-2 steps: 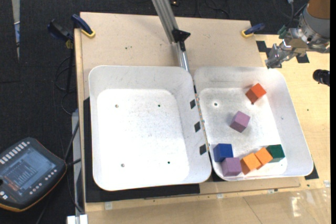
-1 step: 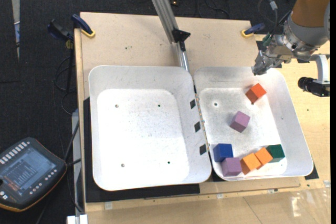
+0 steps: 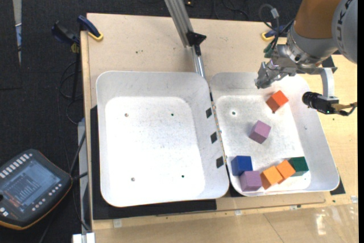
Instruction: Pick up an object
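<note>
The right bin (image 3: pixel 318 139) holds several small cubes. An orange cube (image 3: pixel 277 101) lies near its far side, and a purple cube (image 3: pixel 260 131) sits in the middle. Along the near wall lie a blue cube (image 3: pixel 242 164), a second purple cube (image 3: pixel 251 180), an orange block (image 3: pixel 273 173) and a green cube (image 3: pixel 298 165). My gripper (image 3: pixel 266 79) hangs over the far end of the right bin, just up and left of the orange cube. I see nothing held in it.
The left bin (image 3: pixel 114 122) lies beside the right one, with a black divider strip (image 3: pixel 215 136) between them. A slanted metal pole (image 3: pixel 176 3) crosses above the far bench. A teach pendant (image 3: pixel 28 188) rests at the lower left.
</note>
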`<state>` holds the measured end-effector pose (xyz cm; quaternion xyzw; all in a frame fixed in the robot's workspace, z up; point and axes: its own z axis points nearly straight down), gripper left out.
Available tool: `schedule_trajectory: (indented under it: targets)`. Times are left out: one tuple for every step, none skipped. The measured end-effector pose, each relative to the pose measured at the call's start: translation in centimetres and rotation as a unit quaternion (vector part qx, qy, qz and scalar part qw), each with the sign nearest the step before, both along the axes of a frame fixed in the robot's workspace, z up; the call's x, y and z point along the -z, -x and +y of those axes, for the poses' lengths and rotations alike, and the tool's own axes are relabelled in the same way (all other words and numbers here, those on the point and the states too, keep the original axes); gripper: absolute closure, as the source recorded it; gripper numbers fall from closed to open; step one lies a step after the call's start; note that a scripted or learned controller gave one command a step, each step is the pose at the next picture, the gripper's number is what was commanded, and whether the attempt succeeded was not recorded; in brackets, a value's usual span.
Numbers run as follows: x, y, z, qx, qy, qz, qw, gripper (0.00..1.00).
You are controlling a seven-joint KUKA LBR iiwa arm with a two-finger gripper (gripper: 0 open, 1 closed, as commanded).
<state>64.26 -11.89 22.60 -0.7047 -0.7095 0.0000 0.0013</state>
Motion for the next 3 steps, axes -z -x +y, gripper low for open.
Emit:
schedule_trajectory:
  targets:
    - [0.9, 1.5, 5.4, 0.000, -0.0002, 0.000, 1.0000, 1.00]
    - [-0.4, 3.5, 10.8, -0.001, -0.0003, -0.001, 1.0000, 1.00]
    - [-1.6, 5.2, 15.8, -0.001, -0.0003, -0.001, 1.0000, 1.00]
